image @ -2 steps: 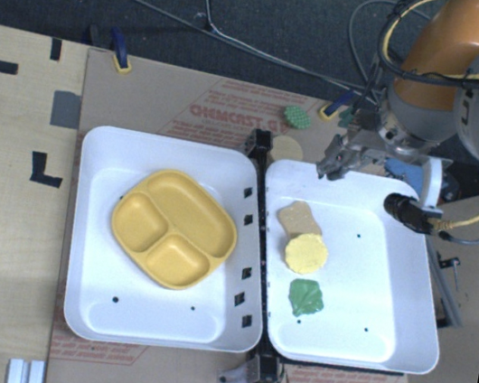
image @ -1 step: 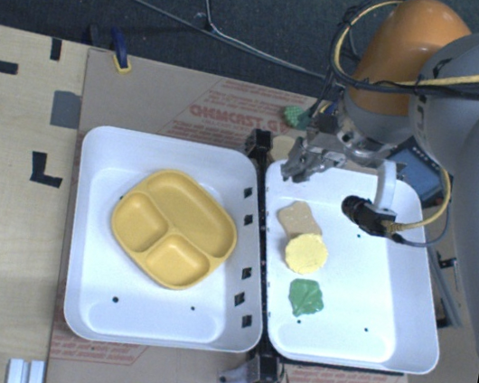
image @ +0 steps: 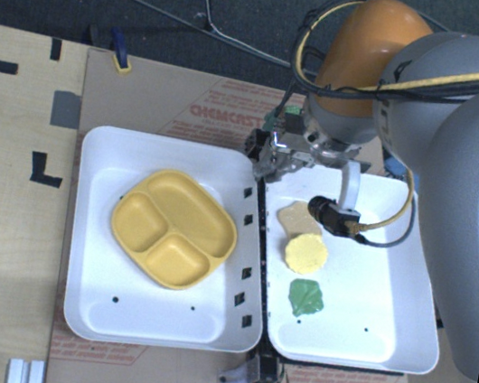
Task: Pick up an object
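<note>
Disc is lying in the right bin, between a tan piece and a green lump. Your hand is hovering over the bins' far shared edge; you can't tell whether it's apart or together. You're likely lining up, and the next move calls for coming nearer and descending.

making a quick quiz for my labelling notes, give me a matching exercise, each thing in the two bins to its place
Things:
1. yellow divided tray
2. green piece
3. round yellow piece
4. tan piece

Places:
a. right bin, lowest of the three in the view
b. left bin
c. right bin, middle of the three
d. right bin, highest of the three in the view

Pairs: 1-b, 2-a, 3-c, 4-d
</note>
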You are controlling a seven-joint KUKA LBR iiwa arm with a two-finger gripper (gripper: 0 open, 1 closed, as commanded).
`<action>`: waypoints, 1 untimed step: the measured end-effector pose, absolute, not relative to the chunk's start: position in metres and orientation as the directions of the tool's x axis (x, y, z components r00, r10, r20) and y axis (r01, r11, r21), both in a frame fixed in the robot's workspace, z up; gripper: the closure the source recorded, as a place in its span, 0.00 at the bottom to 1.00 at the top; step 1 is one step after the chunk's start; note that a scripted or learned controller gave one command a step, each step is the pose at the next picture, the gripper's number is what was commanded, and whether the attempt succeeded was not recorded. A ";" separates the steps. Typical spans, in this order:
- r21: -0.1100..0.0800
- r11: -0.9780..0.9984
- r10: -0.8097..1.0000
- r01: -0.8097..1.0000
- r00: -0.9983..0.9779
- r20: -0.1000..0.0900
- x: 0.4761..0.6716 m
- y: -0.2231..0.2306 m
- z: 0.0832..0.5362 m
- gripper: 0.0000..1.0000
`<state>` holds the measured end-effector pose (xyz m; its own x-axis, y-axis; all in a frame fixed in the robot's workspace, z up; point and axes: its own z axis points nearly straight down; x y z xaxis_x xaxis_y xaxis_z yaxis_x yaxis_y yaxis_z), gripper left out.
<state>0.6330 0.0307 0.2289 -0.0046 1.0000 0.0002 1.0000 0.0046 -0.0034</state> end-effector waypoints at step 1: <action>-0.003 0.005 1.000 1.000 -0.005 0.000 0.634 0.077 0.219 1.00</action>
